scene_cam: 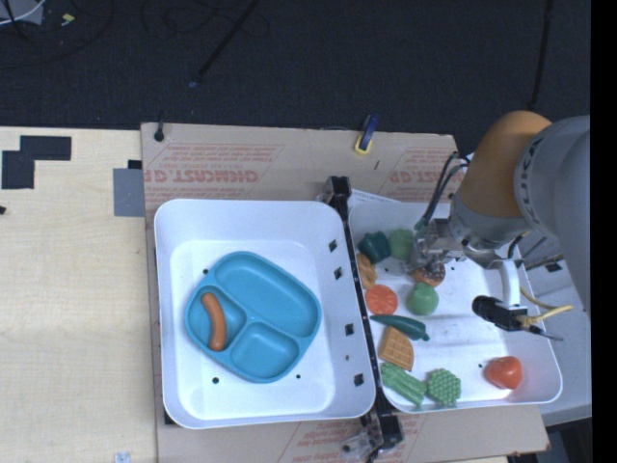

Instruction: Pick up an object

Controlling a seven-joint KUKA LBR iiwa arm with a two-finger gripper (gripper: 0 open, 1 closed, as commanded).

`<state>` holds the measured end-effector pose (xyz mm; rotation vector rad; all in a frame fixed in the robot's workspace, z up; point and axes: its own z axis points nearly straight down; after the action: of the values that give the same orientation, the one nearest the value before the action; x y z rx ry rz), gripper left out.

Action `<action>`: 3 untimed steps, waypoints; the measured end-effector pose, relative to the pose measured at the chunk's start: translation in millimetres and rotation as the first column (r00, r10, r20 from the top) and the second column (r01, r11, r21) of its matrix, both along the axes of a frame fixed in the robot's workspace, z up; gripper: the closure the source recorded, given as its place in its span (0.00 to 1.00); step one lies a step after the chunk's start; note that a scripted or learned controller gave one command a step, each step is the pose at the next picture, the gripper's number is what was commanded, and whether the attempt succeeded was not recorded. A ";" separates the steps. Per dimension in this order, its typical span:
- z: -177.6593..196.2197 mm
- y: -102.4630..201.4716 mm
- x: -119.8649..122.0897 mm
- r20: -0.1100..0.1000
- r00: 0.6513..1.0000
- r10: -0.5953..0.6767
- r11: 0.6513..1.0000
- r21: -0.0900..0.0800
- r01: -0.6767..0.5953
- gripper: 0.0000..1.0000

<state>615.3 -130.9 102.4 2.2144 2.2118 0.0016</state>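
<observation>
Your end effector (pixel 427 255) hangs low over the right bin (pixel 540 379), its grip impossible to judge; centre it on one toy, clear of neighbours, before closing.

Bench (pixel 67 287) was light wood w/ a cardboard sheet (pixel 289 162) on it; 2 white bins sat side by side on that: left bin (pixel 251 215), right bin (pixel 540 374).
</observation>
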 end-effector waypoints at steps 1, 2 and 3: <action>63.1 0.7 3.5 -0.006 1.000 0.001 1.000 0.008 -0.001 1.00; 119.4 -7.9 -1.2 -0.005 1.000 -0.001 1.000 0.007 0.001 1.00; 125.2 -8.1 -1.1 -0.010 1.000 0.001 1.000 0.009 -0.001 1.00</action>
<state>614.3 -139.0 227.6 2.2222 2.2223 0.0004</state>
